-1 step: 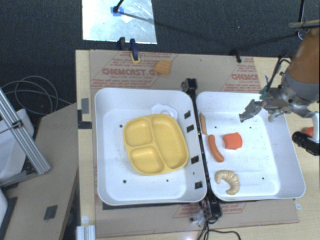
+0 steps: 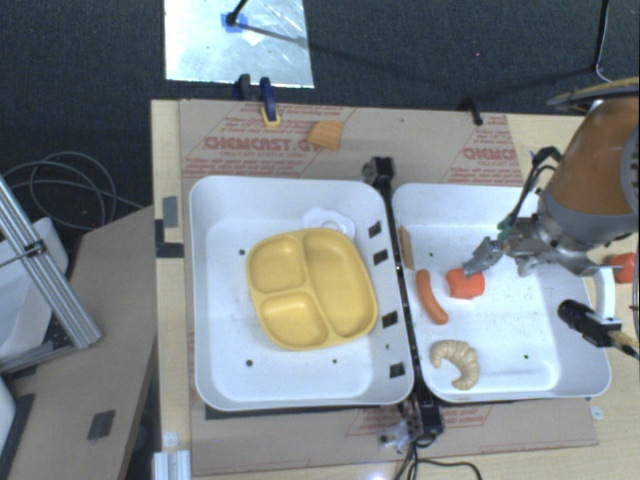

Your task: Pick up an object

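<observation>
In the right bin (image 2: pixel 500 208), a red-orange rounded object (image 2: pixel 465 285) lies near the middle. My gripper (image 2: pixel 484 259) hangs just above its upper right edge, very close to it; whether they touch is unclear. An orange sausage (image 2: pixel 432 297) lies slanted just left of the red object. A pale croissant (image 2: pixel 456 361) rests toward the front of the bin. A thin tan stick (image 2: pixel 406 247) lies along the bin's left wall.
The left bin (image 2: pixel 215 268) holds a yellow divided plate (image 2: pixel 310 288) and a small white piece (image 2: pixel 328 219) behind it. An orange-brown block (image 2: pixel 325 133) sits on the bench behind the bins. The grey and orange arm (image 2: pixel 600 183) covers the right bin's far right corner.
</observation>
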Robot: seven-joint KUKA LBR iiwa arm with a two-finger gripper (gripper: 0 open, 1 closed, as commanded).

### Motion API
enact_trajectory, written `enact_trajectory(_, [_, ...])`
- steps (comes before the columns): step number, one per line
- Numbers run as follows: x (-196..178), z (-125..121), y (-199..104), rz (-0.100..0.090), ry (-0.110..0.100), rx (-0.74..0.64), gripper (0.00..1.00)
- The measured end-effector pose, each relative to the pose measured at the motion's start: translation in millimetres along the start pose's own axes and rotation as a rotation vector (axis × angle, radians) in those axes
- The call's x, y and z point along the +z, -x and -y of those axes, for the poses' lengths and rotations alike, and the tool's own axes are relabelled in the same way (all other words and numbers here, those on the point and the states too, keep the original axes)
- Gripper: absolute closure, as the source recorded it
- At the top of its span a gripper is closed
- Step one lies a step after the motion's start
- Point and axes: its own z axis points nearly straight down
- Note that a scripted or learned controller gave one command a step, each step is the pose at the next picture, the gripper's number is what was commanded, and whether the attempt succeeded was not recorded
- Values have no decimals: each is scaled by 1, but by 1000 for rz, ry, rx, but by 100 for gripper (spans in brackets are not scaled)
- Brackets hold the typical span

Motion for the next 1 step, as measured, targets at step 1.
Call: enact_trajectory(1, [80, -8, 7, 0, 2, -1, 0])
